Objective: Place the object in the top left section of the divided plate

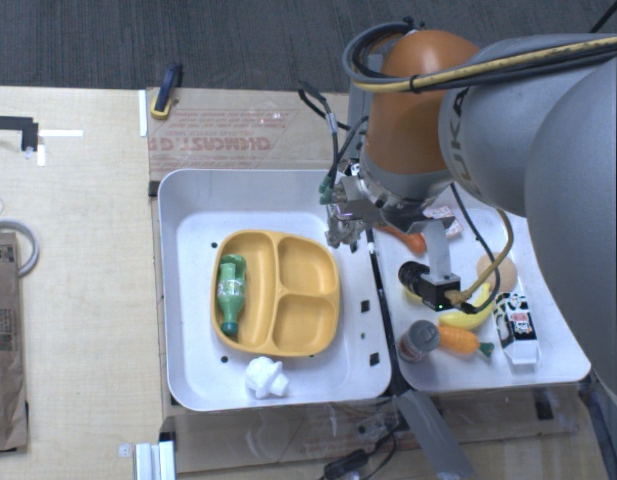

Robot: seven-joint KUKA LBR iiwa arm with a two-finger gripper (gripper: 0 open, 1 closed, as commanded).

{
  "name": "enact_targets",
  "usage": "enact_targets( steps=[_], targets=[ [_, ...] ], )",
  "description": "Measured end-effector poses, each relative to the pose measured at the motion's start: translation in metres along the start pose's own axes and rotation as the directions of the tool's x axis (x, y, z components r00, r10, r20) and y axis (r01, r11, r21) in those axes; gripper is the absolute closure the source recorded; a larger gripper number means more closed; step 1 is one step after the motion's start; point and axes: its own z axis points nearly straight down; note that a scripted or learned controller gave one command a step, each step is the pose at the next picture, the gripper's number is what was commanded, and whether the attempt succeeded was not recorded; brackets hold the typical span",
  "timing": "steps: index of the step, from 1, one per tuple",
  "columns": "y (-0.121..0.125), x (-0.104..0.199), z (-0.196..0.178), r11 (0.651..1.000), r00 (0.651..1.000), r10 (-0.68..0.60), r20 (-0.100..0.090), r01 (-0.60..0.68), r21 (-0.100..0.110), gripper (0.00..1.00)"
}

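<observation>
plate: yellow divided plate [278, 294] in left bin [188, 298], green bottle [231, 293] in its long left section | tool: gripper [348, 230] at the plate's upper right rim, I can't tell its opening or load | step: I judge placing; next, confirm release into the right section

The arm [548, 138] has a smooth, rounded light-grey casing of large section. Above the wrist sits a glossy orange band [413, 103], dome-shaped in this view. A braided yellow-and-black hose runs along the top of the grey link, and black cables loop around the crown of the orange band. Thinner black wires hang from the wrist on both sides. Below the band, the gripper [348, 218] is a compact assembly of dark and bare-metal parts, with small brackets and a green point of light; finer detail is unclear.
</observation>
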Motion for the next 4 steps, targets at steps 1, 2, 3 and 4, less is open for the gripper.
enact_targets(
  steps=[1,2,3,4],
  targets=[
    [0.013,0.044,0.104,0.999,0.999,0.044,-0.001,-0.044,-0.002,1.00],
    [0.020,0.084,0.023,0.746,0.746,0.666,0.000,-0.666,-0.001,1.00],
    [0.028,0.114,0.087,0.494,0.494,0.869,0.001,-0.869,0.002,1.00],
    [-0.023,0.109,0.044,0.326,0.326,0.945,0.000,-0.945,0.001,1.00]
  ],
)
